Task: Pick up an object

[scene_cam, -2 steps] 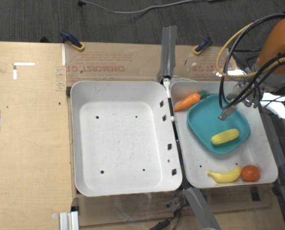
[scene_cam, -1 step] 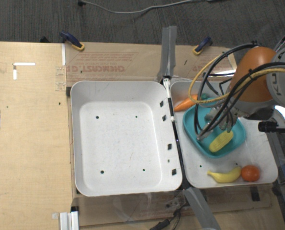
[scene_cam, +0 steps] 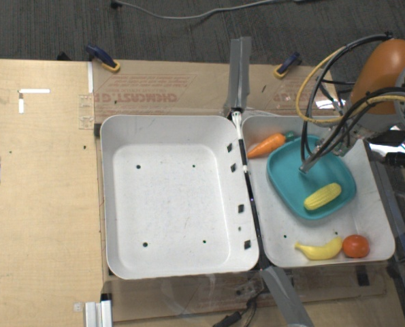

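Camera view puts us above a wooden bench (scene_cam: 39, 182) that carries two shallow white bins side by side. We see the left bin (scene_cam: 120, 251) with nothing but small dark marks on its floor. In the right bin (scene_cam: 382, 230) a teal plate (scene_cam: 290, 176) lies tilted, its upper edge leaning toward the far wall. On that plate rests a yellow corn cob (scene_cam: 322, 196), lying toward the plate's lower right side. An orange carrot (scene_cam: 266, 145) lies just beside the plate's upper left rim, near the divider between the bins. Near the front wall of the right bin we find a yellow banana (scene_cam: 320, 250) and, touching its right end, a red tomato (scene_cam: 356, 246).

From the right we see the grey arm with its orange band (scene_cam: 386, 63) and looping cables reach down over the right bin. Its gripper (scene_cam: 305, 167) sits low over the plate, above and to the left of the corn cob and apart from it. We cannot tell how the gripper is set, since it reads as one thin dark shape, and nothing visible sits between its tips.
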Robot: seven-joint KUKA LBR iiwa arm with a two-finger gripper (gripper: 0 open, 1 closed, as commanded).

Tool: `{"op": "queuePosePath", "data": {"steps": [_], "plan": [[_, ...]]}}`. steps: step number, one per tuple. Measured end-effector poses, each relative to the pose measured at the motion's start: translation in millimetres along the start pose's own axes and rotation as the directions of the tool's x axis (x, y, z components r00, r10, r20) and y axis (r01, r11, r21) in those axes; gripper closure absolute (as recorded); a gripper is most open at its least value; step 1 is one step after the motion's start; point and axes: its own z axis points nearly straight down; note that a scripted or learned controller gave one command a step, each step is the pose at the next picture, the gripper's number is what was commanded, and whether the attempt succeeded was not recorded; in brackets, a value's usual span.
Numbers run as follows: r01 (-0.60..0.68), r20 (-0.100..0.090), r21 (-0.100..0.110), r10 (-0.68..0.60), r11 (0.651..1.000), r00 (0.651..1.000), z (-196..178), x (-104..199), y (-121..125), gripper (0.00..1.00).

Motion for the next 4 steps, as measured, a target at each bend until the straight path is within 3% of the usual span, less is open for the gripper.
{"op": "queuePosePath", "data": {"steps": [1, 2, 3, 4], "plan": [[-0.054, -0.004, 0.001, 0.054, 0.999, 0.999, 1, 101, 11, 0.00], [-0.110, -0.012, 0.001, 0.110, 0.994, 0.994, 0, 5, -45, 0.00], [-0.352, -0.005, 0.008, 0.352, 0.936, 0.936, 1, 32, 51, 0.00], [-0.068, 0.001, 0.001, 0.068, 0.998, 0.998, -64, -36, -10, 0.00]]}}
